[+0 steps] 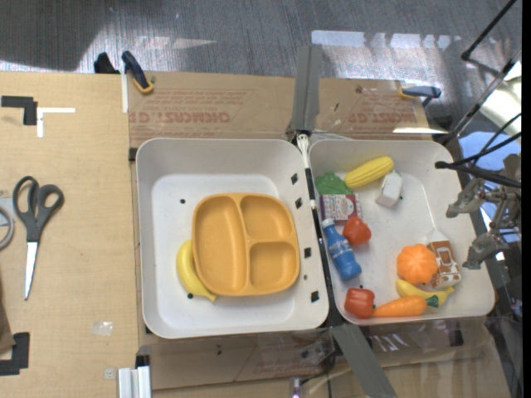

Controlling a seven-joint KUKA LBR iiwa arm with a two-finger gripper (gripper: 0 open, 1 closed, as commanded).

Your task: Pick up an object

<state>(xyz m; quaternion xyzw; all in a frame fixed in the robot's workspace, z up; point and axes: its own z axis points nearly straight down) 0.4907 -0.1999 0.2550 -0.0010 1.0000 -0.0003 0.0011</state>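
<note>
Over the right edge of the right bin [465, 305], near its middle: the gripper [477, 224], above the rim, whether spread or closed impossible to tell. Crowded along that bin's near edge: orange [416, 264], carrot [400, 307], red pepper [358, 303]. Against its left wall: blue bottle [340, 252]. Toward the far edge: corn [368, 171], white block [389, 189]. Bare floor in the bin's middle. Filling the left bin [158, 222]: yellow plate [246, 244], a narrow free margin all around.

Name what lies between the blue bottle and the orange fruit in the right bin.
In the camera view, a small red toy sits just right of the blue bottle; from it to the orange fruit the bin floor is bare.
</note>
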